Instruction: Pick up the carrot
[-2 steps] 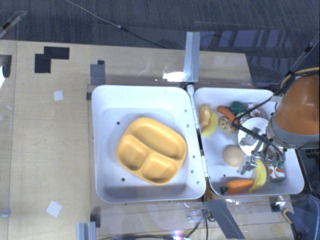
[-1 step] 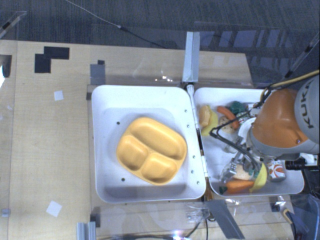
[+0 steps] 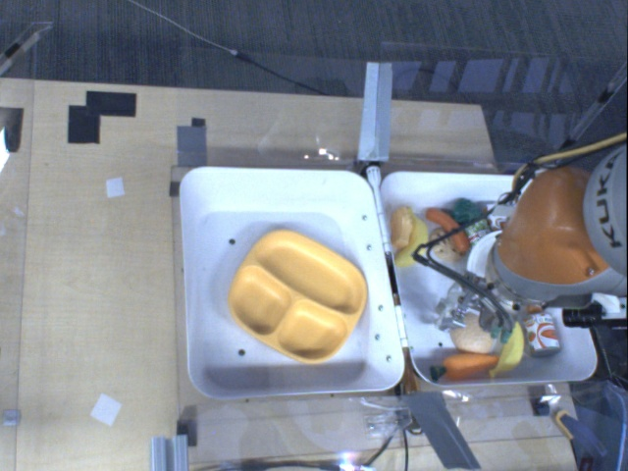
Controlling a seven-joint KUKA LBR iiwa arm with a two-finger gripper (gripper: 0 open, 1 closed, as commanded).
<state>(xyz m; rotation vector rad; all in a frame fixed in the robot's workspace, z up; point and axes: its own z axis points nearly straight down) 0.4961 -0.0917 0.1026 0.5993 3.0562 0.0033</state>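
An orange carrot (image 3: pixel 471 366) with a small green end lies along the near wall of the right bin (image 3: pixel 579 366), pointing left to right. My gripper (image 3: pixel 469 309) hangs just above and behind it, over a beige round food piece (image 3: pixel 476 340). The grey arm with its orange band (image 3: pixel 549 229) reaches in from the right and covers the bin's right half. Nothing of the carrot is between the fingers.
A yellow banana (image 3: pixel 510 347) and a small white-and-orange carton (image 3: pixel 545 335) crowd the carrot's right end. A red-orange vegetable with a green top (image 3: pixel 446 219) and a yellow food piece (image 3: pixel 404 230) lie at the bin's far left. The left bin (image 3: pixel 201 263) holds a yellow divided plate (image 3: pixel 255 287).
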